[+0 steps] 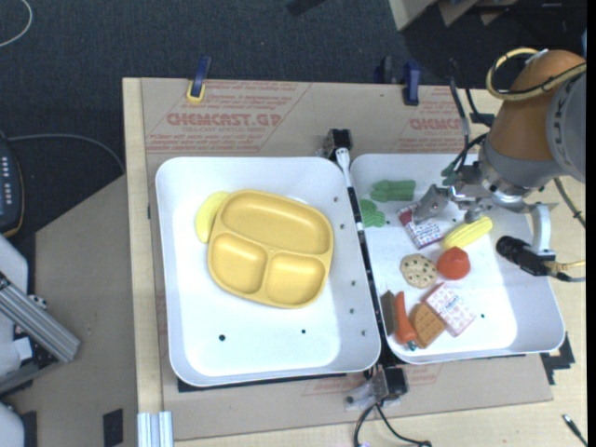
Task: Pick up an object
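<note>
Hovering low in the right bin (pixel 531 338), the end effector (pixel 436 203) blurs; its finger state is unreadable.

Arm (pixel 545 110): cut off by the right edge past the orange band.
Gripper (pixel 431 205): finger spacing too small to read.
Yellow object (pixel 210 214): mostly hidden beneath the yellow divided tray (pixel 270 248).
Red-and-white packet (pixel 421 228): upper end covered by the gripper; print illegible.
Carrot (pixel 404 318): lower end hidden behind the cracker (pixel 427 324).
</note>
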